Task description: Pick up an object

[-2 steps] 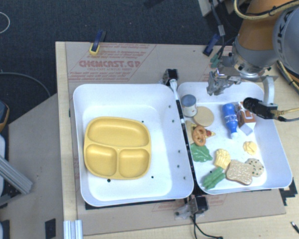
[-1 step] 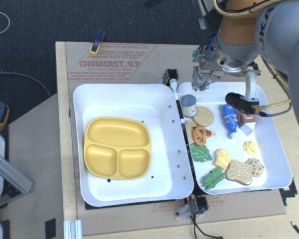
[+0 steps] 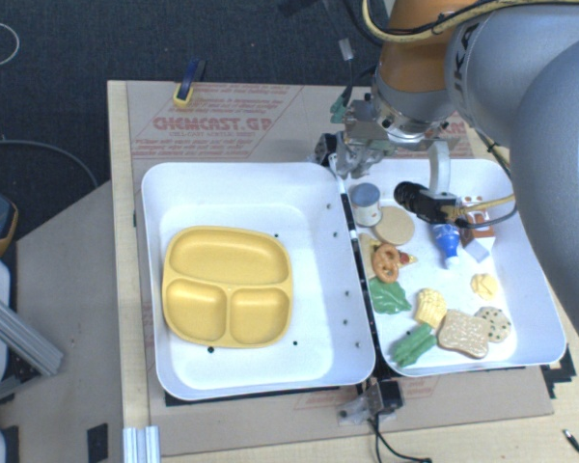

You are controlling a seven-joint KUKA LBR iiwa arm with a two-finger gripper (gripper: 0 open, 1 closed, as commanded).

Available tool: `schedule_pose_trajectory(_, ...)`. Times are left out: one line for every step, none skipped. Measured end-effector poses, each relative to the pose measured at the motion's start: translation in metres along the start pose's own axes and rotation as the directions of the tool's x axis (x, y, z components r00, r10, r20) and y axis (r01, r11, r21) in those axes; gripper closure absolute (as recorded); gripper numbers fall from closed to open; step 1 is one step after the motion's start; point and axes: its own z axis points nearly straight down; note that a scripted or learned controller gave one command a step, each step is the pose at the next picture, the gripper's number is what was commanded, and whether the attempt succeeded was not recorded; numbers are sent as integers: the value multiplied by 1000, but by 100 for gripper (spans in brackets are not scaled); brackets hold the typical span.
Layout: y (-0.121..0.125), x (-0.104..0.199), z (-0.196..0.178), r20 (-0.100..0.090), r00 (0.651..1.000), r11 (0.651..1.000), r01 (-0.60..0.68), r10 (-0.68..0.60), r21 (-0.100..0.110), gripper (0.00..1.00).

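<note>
A big brown cardboard sheet (image 3: 222,123) with red letters covers the bench. Around it the floor (image 3: 96,27) is dark carpet. A thin cable (image 3: 0,41) loops on the floor left of the cardboard. A small blue and yellow clip (image 3: 186,85) sits at the cardboard's top edge.

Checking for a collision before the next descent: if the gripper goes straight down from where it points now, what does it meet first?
Probably the back rim of the right bin near the divider; the gripper hangs above it. Depth is unclear.

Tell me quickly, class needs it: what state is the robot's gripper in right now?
Gripper: cannot be told; it sits above the far edge between the two white bins, with no toy food seen in it.
</note>
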Motion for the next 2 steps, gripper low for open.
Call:
schedule_pose_trajectory(5, 41, 4, 0, 1000, 1000, 0, 0, -4, 100)
schedule_pose_trajectory(14, 33, -3, 1, 1000, 1000, -4, 4, -5, 100)
